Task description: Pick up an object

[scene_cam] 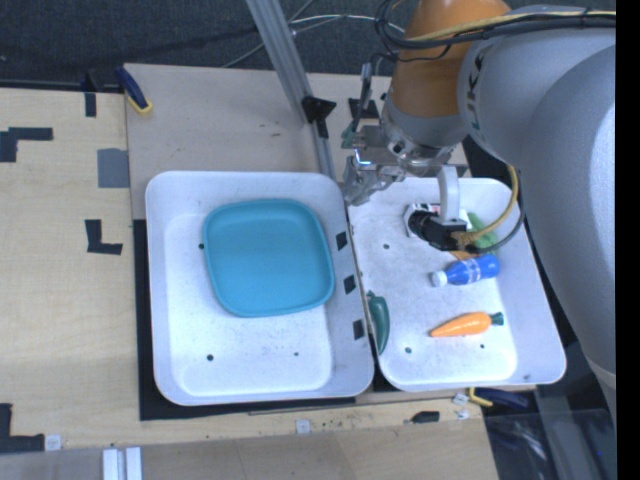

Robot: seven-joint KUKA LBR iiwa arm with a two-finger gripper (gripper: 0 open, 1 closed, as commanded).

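My gripper (362, 183) hangs over the far left corner of the right bin (530, 363), close to the wall between the two bins. Nothing shows between it and the bin floor. A small blue bottle (468, 271) lies on its side in the middle of the right bin, to the right of and nearer than the gripper. An orange carrot (464, 324) lies nearer the front. A dark green item (379, 320) rests against the bin's left wall. A bit of light green (484, 234) peeks out at the right, partly hidden by the robot's hardware.
The left bin (180, 368) holds a teal square plate (268, 256) in its far half. A slanted metal pole (288, 53) rises behind the bins, just left of the gripper. The arm's bulk covers the right bin's far right side.
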